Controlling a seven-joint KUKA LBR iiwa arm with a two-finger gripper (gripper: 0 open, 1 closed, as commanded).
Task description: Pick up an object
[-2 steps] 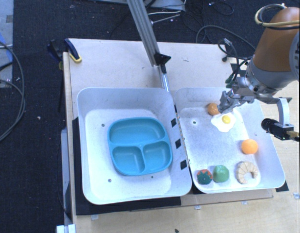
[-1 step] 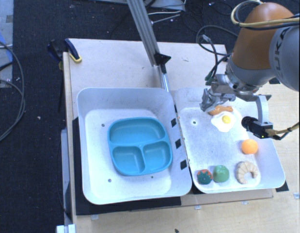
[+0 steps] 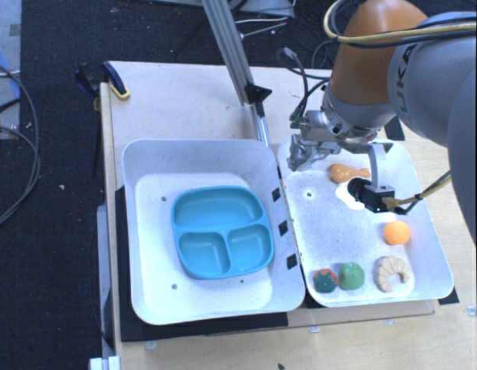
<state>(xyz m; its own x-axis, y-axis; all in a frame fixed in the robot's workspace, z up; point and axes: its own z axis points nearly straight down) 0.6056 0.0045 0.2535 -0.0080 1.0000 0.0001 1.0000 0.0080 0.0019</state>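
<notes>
Arm is reaching in from 3 o'clock, orange band sitting above the wrist. The jaws are hanging over the 11 o'clock corner of the right bin; whether they are wide or narrow I cannot tell, and nothing is showing between them. Left bin is carrying a blue divided tray near its middle. In the right bin: an orange drumstick-shaped toy is lying just beside the jaws at their 4 o'clock, an orange ball toward 3 o'clock, a tan shrimp-like toy at 5 o'clock, and a green toy touching a smaller red-and-green one at 6 o'clock. Both bins are resting on the table
</notes>
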